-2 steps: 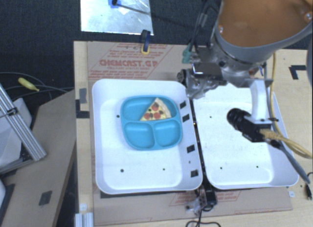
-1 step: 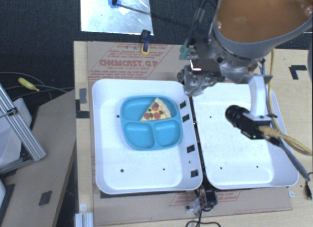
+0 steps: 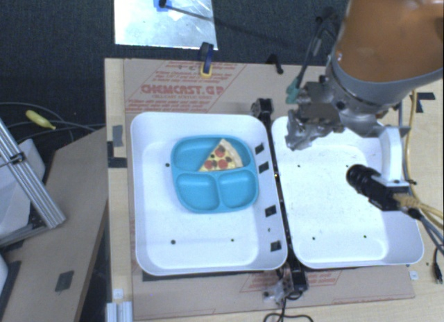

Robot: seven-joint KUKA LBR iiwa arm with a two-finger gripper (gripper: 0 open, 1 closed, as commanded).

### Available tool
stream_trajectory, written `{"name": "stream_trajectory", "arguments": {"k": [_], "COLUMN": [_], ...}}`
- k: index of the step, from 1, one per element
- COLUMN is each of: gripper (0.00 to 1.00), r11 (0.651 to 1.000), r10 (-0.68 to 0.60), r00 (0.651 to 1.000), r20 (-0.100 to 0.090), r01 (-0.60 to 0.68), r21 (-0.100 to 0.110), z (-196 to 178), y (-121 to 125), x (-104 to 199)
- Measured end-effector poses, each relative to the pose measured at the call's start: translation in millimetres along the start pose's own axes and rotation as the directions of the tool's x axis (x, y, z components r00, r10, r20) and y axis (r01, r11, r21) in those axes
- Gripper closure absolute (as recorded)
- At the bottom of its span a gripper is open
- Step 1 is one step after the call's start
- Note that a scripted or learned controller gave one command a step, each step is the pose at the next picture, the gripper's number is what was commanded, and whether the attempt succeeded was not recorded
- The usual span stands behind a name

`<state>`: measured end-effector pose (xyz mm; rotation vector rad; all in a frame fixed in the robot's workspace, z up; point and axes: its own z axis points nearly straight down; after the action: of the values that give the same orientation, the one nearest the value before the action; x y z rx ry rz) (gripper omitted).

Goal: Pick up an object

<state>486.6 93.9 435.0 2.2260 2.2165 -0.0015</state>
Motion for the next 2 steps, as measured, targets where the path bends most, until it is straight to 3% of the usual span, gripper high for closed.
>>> {"name": "stream_trajectory", "arguments": {"k": [1, 2], "gripper": [1.00, 1.00], "r11": [1.000, 1.000], "r10": [-0.015, -0.003], "r00": [1.000, 1.000], "r20": [-0.004, -0.002], "r01": [0.015, 0.003], "r21": [-0.003, -0.007], "z": [-4, -41], "y": [-1, 3], "x": [74, 37]}}
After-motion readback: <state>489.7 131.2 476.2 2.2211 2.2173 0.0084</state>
